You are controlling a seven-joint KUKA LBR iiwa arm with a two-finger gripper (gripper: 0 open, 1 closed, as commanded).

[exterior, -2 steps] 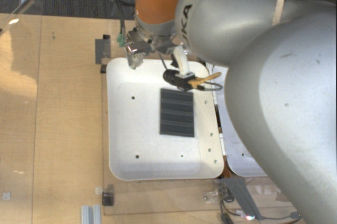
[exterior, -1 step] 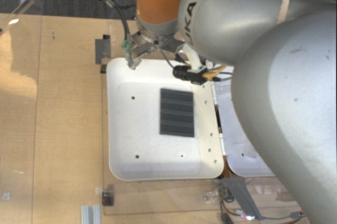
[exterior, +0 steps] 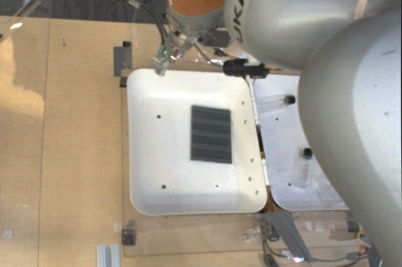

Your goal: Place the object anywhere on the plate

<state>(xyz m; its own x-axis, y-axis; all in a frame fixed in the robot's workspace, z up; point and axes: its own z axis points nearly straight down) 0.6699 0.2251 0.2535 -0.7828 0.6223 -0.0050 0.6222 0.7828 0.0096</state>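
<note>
A dark grey ribbed rectangular plate [exterior: 211,134] lies flat in the middle of the left white bin [exterior: 151,184]. In the right bin [exterior: 282,193] lie two clear tube-like objects with black caps, one near the back [exterior: 279,102] and one further forward [exterior: 304,170]. My gripper [exterior: 179,43] hangs below the orange wrist band at the back edge of the left bin, above its far rim, well apart from the plate and from both tubes. The wrist and cables cover most of it.
The big grey arm [exterior: 326,39] covers the right side and much of the right bin. A small dark bracket [exterior: 123,58] stands at the left bin's back left corner. Bare wooden bench [exterior: 63,134] stretches to the left.
</note>
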